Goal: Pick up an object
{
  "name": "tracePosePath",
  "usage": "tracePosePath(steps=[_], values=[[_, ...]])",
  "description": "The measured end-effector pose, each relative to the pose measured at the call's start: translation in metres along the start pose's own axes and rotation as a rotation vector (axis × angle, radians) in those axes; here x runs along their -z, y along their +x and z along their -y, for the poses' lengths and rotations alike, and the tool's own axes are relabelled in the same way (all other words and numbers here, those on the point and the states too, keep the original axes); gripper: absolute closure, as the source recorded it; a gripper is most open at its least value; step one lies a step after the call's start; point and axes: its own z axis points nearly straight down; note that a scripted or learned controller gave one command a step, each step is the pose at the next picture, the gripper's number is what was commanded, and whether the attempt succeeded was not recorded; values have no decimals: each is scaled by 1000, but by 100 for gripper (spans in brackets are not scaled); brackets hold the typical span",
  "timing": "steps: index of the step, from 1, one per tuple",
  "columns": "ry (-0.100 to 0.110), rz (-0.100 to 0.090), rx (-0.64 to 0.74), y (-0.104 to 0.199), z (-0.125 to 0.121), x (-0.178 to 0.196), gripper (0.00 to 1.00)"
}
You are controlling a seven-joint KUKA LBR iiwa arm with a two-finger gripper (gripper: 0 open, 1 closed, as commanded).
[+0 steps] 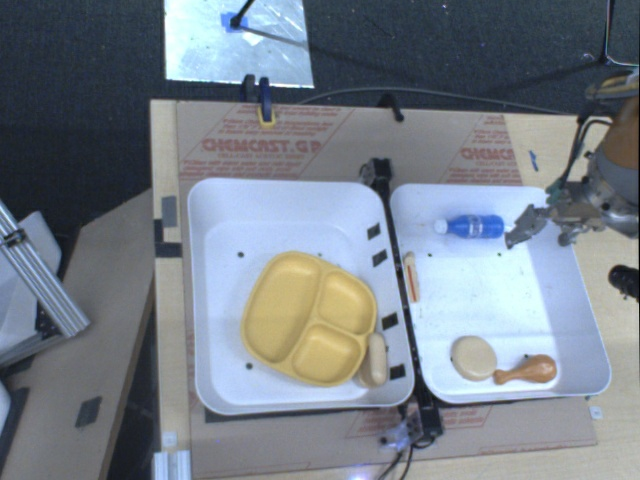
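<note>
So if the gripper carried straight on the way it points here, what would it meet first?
Probably the blue bottle. The gripper points toward the view's left, just off the bottle's base in the right bin. Height is unclear from this slanted view, so it might pass above the bottle.

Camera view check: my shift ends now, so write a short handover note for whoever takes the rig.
Gripper: above the right bin's far right side, just right of the blue bottle, holding nothing.
Right bin: blue bottle lying near the far wall; orange stick by the left wall; round beige piece and brown pear-shaped piece at the near edge.
Left bin: yellow divided tray, small beige piece beside it.
Done: nothing picked.
Left: grasp and lift one object.
</note>
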Motion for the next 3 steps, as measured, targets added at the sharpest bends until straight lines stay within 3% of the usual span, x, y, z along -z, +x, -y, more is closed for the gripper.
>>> tracePosePath(steps=[1,3], values=[[-11,3,3,0,-3,7,0],[-7,1,1,-3,10,-94,0]])
